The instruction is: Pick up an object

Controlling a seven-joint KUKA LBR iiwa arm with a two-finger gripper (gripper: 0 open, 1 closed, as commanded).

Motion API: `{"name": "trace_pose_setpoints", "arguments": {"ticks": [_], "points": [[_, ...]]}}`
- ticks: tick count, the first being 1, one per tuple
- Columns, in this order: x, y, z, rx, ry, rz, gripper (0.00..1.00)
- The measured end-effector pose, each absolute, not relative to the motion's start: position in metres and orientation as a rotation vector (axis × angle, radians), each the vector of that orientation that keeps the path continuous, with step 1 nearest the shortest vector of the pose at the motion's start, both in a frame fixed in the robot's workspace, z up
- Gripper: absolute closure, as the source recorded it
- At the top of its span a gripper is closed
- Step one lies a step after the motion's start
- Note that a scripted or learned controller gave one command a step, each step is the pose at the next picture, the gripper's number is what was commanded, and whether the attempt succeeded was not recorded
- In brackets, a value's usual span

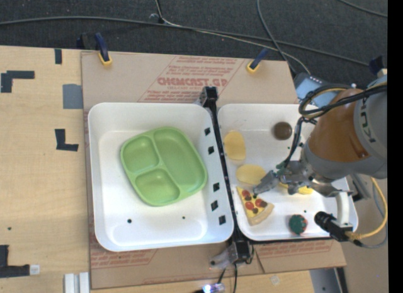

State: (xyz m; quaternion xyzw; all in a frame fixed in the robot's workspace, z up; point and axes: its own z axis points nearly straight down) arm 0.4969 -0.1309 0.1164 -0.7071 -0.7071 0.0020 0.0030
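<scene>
My gripper (pixel 281 181) hangs low over the middle of the right bin (pixel 264 116), and its fingers look open with nothing between them. One grey finger (pixel 264 184) points toward a flat yellow piece (pixel 250 174). A small yellow object (pixel 305 190) peeks out just under the gripper's right side. A toy pizza slice (pixel 255 207) lies in front of the gripper, and a green and red piece (pixel 298 224) sits near the bin's front right. Another pale yellow piece (pixel 235 145) and a brown ball (pixel 282 130) lie farther back.
The left bin (pixel 101 178) holds a green divided plate (pixel 164 166). A black divider strip (pixel 217 166) runs between the two bins. The arm's orange band (pixel 337 134) and cables overhang the right bin's right side. Clamps (pixel 102 53) hold the cardboard at the back.
</scene>
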Motion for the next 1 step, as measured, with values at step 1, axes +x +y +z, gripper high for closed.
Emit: {"name": "trace_pose_setpoints", "arguments": {"ticks": [1], "points": [[0.4985, -0.1314, 0.0863, -2.225, -2.222, -0.002, 0.0]]}}
